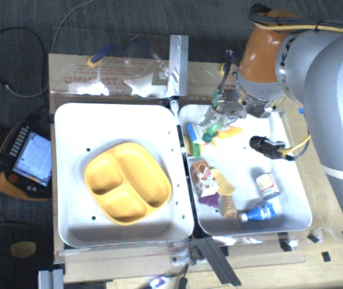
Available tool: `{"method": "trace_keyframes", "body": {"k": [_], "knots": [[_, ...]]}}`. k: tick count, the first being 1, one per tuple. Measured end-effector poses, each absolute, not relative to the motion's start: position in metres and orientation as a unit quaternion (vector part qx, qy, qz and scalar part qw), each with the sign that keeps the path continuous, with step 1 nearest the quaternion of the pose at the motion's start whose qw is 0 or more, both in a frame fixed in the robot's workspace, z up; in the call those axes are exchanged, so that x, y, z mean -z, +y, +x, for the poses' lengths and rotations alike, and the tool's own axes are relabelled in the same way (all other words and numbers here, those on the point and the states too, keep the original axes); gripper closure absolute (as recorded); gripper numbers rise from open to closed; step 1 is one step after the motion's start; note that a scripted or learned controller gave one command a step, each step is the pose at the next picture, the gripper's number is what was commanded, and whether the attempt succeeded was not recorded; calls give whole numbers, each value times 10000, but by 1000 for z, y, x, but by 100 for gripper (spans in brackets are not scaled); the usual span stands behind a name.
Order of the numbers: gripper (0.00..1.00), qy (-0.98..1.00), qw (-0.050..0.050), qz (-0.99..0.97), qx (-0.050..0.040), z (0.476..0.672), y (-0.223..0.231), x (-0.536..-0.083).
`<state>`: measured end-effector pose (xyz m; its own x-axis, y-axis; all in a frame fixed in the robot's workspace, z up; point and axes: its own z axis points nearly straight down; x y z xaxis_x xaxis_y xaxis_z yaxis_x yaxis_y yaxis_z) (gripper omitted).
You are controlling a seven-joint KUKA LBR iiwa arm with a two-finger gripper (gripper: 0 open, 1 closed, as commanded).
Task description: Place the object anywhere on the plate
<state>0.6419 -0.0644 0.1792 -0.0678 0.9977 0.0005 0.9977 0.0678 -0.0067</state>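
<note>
The picking step looks to be in hand: the gripper [215, 125] is down in the far corner of the right bin [292, 179], right over a green piece [209, 135] and a yellow piece [228, 132]. Whether the fingers are spread or pinching something, I cannot tell. The yellow plate [127, 181] lies in the left bin [75, 125], with nothing on it. Next the arm would need a sure hold, a lift, then a carry across the divider between the bins to the plate. A snack packet [202, 179], a small can [267, 185] and a blue bottle [260, 212] lie nearer the camera than the gripper, not blocking that path.
</note>
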Motion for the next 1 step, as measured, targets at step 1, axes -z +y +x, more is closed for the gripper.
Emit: {"method": "trace_keyframes", "body": {"k": [1], "knots": [[100,-7973,23,-6036,-24,639,-1,-179]]}}
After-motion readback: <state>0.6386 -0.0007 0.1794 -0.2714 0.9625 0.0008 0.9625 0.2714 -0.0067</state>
